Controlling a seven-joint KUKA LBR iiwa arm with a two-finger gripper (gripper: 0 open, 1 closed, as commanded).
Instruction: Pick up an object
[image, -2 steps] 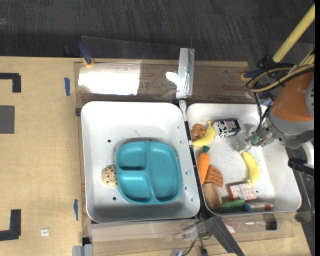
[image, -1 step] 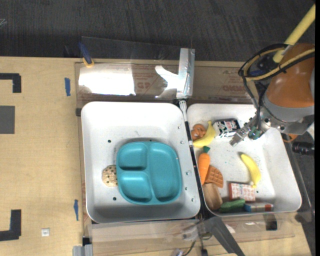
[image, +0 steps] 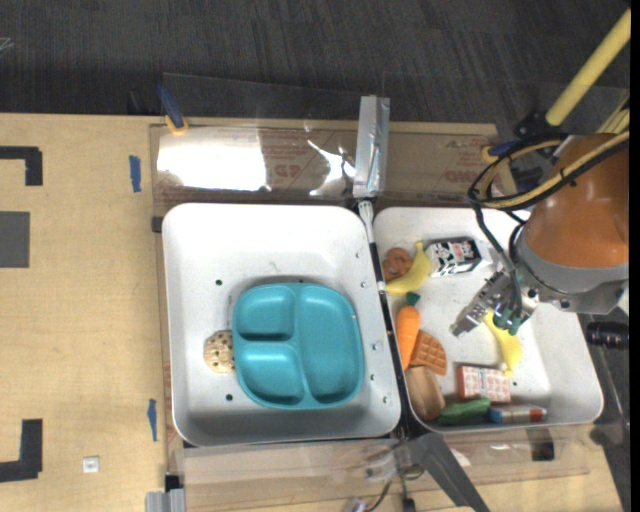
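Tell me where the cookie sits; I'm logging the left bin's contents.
In the camera view, the cookie lies in the left bin, touching the left edge of the teal divided plate.

left bin (image: 190, 240): teal tray (image: 297, 343), cookie (image: 219, 351) | right bin (image: 580, 390): jaws (image: 487, 308) over toy food

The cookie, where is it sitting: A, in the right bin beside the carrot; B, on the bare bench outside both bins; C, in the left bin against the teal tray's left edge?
C: the cookie lies in the left bin, touching the left edge of the teal tray.
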